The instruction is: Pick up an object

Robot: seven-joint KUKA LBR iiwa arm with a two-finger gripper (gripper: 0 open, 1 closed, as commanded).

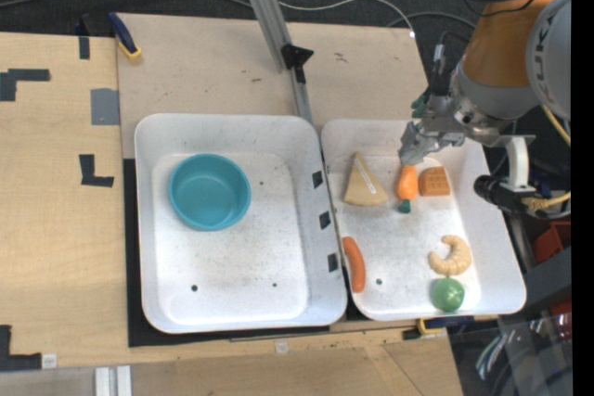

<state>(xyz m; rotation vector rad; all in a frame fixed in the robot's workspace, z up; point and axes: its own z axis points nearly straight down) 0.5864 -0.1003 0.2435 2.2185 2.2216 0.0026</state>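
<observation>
The left bin (148, 199) sits well to the left of the gripper and holds a single teal bowl (210, 191), upright, resting toward the bin's far left part and apart from every wall.

The right bin (492, 278) touches the left one along their shared edge. Farthest left in it, and nearer the camera than the fingers, a red sausage-shaped piece (354, 263) lies lengthwise just beside the dividing wall. Next, a pale cheese wedge (364, 182) lies to the left of the gripper, near it but not touching. The gripper (415, 151) hangs over the far part of this bin, its tip just above the top end of an orange carrot (406, 184), whose small green end points toward the camera. Whether the fingers are spread or pressed together cannot be told, since the wrist hides them from above. Just right of the carrot lies a tan square cracker-like piece (433, 182), close below and right of the fingers. Nearer the camera and to the right, a curved croissant (452, 255) lies with a green round fruit (447, 294) just beside it, both well apart from the gripper.
</observation>
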